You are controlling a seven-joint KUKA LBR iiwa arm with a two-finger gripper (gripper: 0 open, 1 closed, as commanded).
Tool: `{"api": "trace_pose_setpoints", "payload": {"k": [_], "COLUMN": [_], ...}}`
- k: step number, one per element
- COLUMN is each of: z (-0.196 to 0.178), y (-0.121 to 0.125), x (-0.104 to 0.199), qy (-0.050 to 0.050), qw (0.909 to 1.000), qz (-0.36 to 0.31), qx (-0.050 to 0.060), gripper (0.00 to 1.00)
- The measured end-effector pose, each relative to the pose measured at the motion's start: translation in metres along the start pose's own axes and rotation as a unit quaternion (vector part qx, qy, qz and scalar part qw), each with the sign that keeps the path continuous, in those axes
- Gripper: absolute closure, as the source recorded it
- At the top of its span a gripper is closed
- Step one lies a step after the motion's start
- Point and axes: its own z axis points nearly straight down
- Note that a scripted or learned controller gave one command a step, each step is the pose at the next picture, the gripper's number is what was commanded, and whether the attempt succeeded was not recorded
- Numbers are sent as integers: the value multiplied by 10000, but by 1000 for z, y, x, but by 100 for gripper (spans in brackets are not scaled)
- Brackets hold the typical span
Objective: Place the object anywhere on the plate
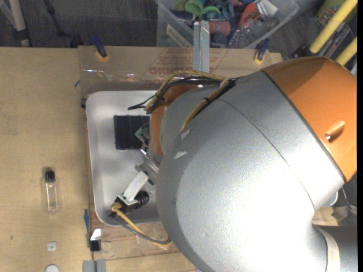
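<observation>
My grey arm (249,174), with its orange band (317,106), reaches in from the right and covers most of the white bin (99,152). The gripper (139,152) hangs low over the bin's left part. A black block (127,132), a white piece (136,186) and a yellow cable (127,217) show beside it. A brown-orange curved edge (154,123) shows just under the arm; I cannot tell whether it is the plate. The object is hidden from me.
A small clear vial with a black cap (51,189) lies on the wooden bench to the left of the bin. A clear tub of coloured toys (227,7) stands at the back. Blue clamps (100,51) hold a plastic sheet behind the bin.
</observation>
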Motion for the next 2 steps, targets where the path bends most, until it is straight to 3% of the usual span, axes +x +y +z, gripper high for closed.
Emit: {"api": "trace_pose_setpoints", "payload": {"k": [1, 2], "z": [-42, -119], "y": [21, 24], "x": [-44, 59], "qy": [-5, 11], "qw": [9884, 9939], "qz": [-1518, -1107], "qx": [5, -6], "gripper": [100, 100]}}
